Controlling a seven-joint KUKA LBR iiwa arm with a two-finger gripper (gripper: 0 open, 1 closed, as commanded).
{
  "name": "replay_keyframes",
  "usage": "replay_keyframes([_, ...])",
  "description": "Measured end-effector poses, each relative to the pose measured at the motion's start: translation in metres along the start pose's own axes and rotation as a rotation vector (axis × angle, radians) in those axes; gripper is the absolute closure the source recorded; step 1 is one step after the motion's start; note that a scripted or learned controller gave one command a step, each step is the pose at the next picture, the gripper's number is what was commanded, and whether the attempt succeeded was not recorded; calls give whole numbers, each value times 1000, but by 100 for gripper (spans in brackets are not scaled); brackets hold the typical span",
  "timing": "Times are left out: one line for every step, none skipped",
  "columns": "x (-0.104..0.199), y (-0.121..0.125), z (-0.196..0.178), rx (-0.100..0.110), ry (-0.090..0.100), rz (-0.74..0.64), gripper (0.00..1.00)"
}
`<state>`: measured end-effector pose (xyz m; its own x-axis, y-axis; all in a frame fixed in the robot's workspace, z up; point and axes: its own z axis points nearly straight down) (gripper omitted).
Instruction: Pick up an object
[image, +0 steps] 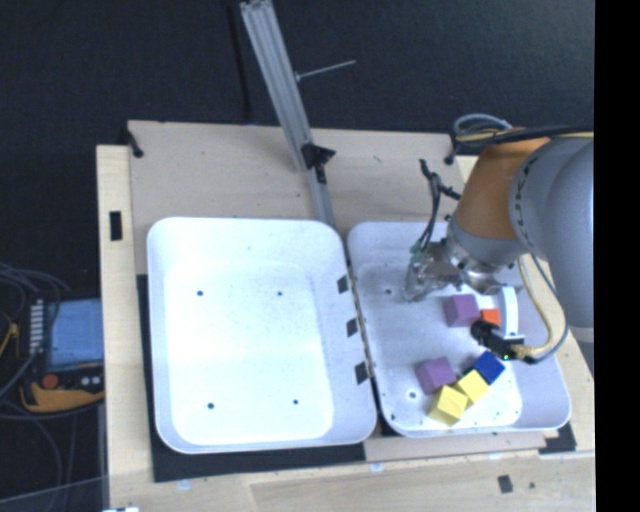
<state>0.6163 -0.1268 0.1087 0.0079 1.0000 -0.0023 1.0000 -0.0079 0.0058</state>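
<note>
The gripper (418, 285) hangs over the upper part of the right bin (385, 250); whether it is clenched or released cannot be told, and nothing shows in its grasp. Just beside it lies a purple block (461, 309). Nearer the bin's front sit another purple block (435, 375), a yellow block (450, 403) and a blue block (489, 367).

Several small blocks are seen scattered in the right-hand white bin (385, 260). A mauve block (461, 309) is set nearest the bin's middle, with a small orange piece (489, 317) just beside it. Lower down, a purple block (435, 374) is flanked by two yellow blocks (449, 403) (472, 385), which are lined up diagonally and capped by a blue block (490, 367) touching the upper yellow one.
</note>
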Motion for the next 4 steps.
replay_keyframes([0, 6, -64, -2, 0, -10, 100])
replay_keyframes([2, 6, -126, 1, 0, -11, 100])
replay_keyframes([1, 6, -150, 5, 1, -12, 100])
replay_keyframes([42, -21, -155, 5, 2, -12, 100])
